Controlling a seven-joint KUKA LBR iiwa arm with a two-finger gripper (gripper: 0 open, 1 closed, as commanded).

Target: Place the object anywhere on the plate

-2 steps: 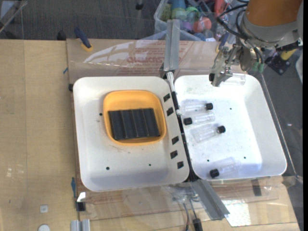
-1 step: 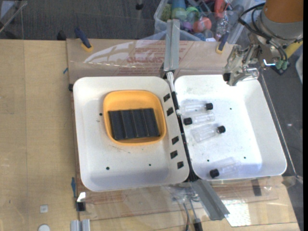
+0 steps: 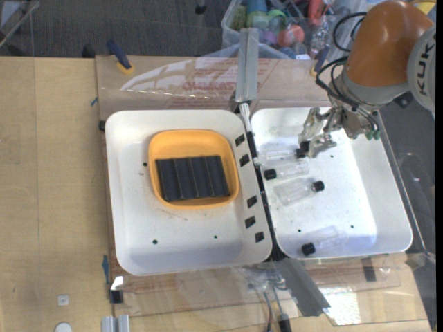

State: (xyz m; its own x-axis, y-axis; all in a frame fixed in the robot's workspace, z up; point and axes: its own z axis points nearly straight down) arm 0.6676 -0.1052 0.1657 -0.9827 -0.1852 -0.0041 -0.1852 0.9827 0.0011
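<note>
Camera view: clear vial [image 3: 299,189], perhaps, long axis left-right, black cap rightward; hand [image 3: 309,146] above, grip state unclear.

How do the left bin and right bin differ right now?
The left bin holds an orange plate with a dark ridged block on it; the right bin holds several clear vials with black caps. The end effector is over the right bin, not the left bin. Both are shallow and white.
</note>
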